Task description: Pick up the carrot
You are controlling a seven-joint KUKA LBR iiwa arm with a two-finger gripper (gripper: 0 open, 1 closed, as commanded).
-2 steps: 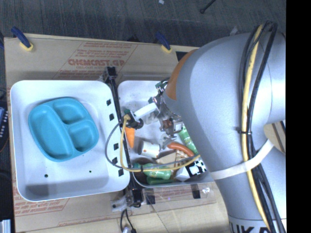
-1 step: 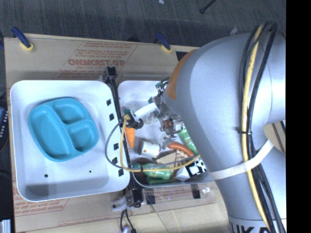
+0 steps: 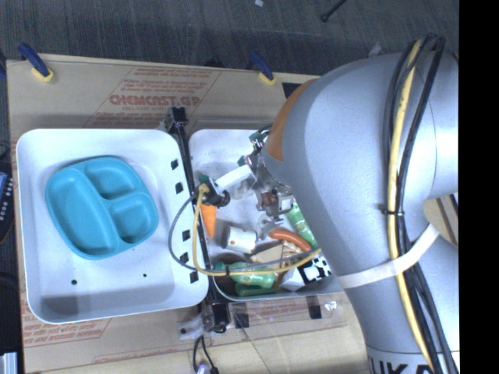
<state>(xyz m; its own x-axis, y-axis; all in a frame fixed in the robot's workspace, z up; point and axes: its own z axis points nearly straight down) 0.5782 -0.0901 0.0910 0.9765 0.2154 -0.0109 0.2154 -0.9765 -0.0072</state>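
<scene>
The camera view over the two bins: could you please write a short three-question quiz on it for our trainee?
1. True or false: the blue plate lies in the bin on the view's left.
2. Where does the carrot lie? A: on the blue plate. B: in the cluttered bin on the view's right. C: on the cardboard outside the bins.
3. How many compartments does the blue plate have?

Key: 1 true; 2 B; 3 three.
</scene>
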